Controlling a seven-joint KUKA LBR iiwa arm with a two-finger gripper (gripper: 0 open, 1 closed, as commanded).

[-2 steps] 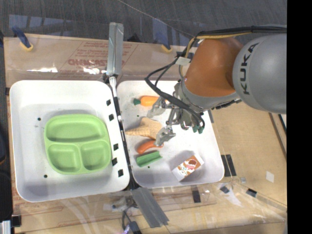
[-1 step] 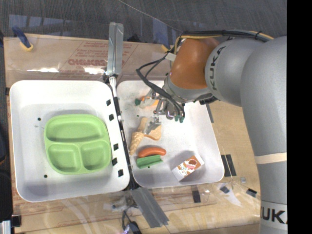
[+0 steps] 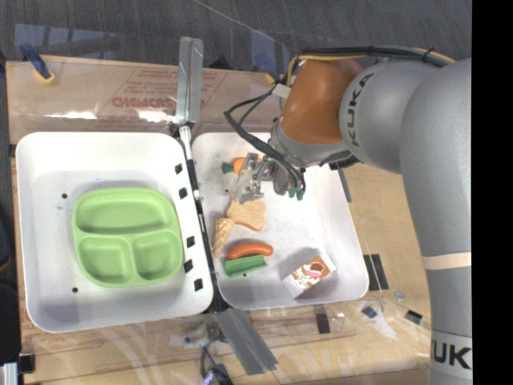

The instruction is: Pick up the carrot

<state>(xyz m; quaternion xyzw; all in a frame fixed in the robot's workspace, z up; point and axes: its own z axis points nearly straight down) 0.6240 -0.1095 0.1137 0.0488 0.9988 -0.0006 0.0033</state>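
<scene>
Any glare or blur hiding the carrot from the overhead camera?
Camera view: the right bin is evenly lit, no glare; the carrot shows as a small orange bit, partly hidden beside the tool, which looks slightly soft.

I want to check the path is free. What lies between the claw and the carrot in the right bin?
In the camera view, nothing lies between them: the claw is right beside the carrot on the white bin floor.

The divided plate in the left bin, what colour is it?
Light green; the divided plate shows plainly in the camera view.
</scene>
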